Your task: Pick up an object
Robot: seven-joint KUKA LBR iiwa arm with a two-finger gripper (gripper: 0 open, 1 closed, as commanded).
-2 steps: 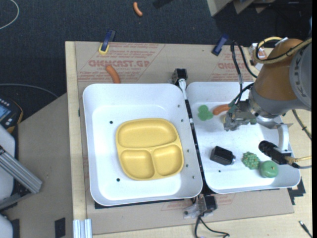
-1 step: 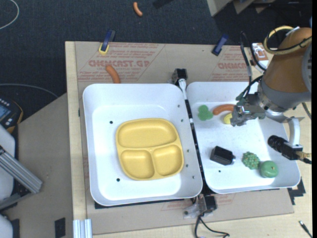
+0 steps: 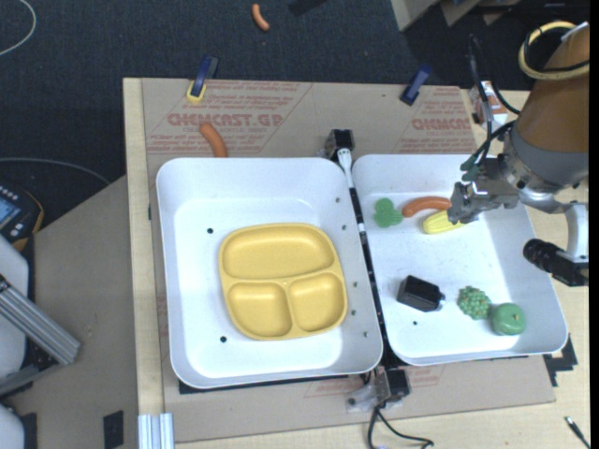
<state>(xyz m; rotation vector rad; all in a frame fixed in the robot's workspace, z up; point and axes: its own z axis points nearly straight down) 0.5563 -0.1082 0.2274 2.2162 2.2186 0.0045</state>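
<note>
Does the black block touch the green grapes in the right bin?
Apart. The camera view shows bare white bin floor between the black block and the green grapes in the right bin.

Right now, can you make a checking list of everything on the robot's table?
Surface: cardboard-covered bench bearing two white bins, left bin and right bin.
Job's things: right bin holds yellow toy, orange sausage, green toy, black block, green bumpy toy, green apple.
Clutter: yellow divided plate in left bin; loose sausage on bench.
End effector: end effector low beside yellow toy.
Cables: cable at front edge.
Surroundings: dark carpet.
</note>
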